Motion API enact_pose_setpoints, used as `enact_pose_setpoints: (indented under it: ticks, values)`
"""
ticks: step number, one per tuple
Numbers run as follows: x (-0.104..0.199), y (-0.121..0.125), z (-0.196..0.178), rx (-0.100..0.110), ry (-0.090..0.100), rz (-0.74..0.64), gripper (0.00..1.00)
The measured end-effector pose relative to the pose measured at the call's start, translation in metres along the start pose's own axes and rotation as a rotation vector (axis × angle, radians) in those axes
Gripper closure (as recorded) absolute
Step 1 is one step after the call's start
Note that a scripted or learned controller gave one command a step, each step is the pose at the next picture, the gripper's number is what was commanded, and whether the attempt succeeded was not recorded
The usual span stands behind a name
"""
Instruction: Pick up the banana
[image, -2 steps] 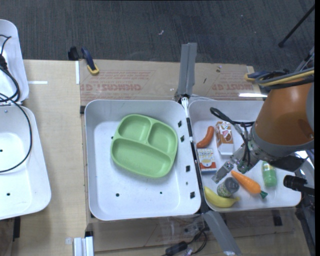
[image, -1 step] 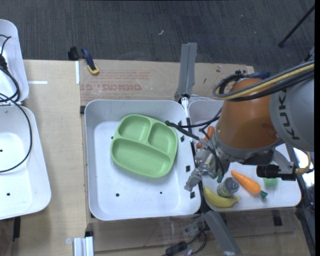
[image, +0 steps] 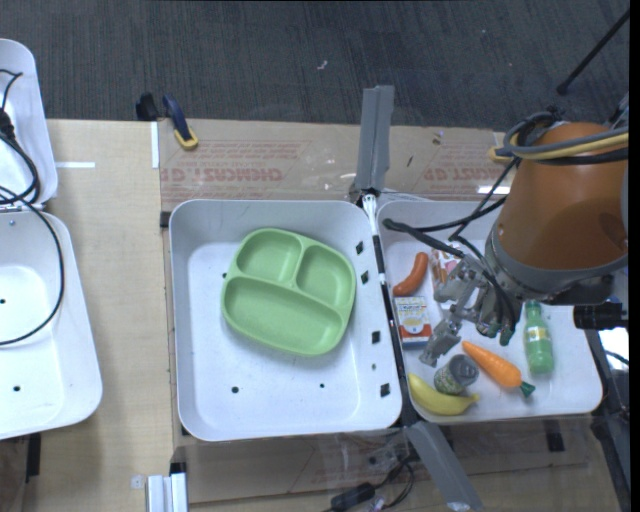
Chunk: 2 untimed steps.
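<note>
While hovering over the right bin (image: 590, 395), gripper (image: 452, 322) sits above and just right of banana (image: 441, 397); finger state cannot be told. Left of banana: left bin (image: 200, 390) holding green divided plate (image: 290, 291). Touching banana's upper right: can (image: 456, 374). Further right: carrot (image: 493, 366), green bottle (image: 538, 340).
</note>
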<state>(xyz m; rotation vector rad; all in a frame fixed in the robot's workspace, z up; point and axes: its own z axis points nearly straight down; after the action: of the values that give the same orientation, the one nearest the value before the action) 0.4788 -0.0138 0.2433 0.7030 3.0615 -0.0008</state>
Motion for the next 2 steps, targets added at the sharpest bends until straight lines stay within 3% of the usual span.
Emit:
enact_pose_setpoints:
  ticks: [1, 2]
  values:
    - [-0.024, -0.044, 0.015, -0.001, 0.002, -0.345, 0.0]
    - [-0.03, -0.063, 0.051, -0.002, 0.002, -0.507, 0.0]
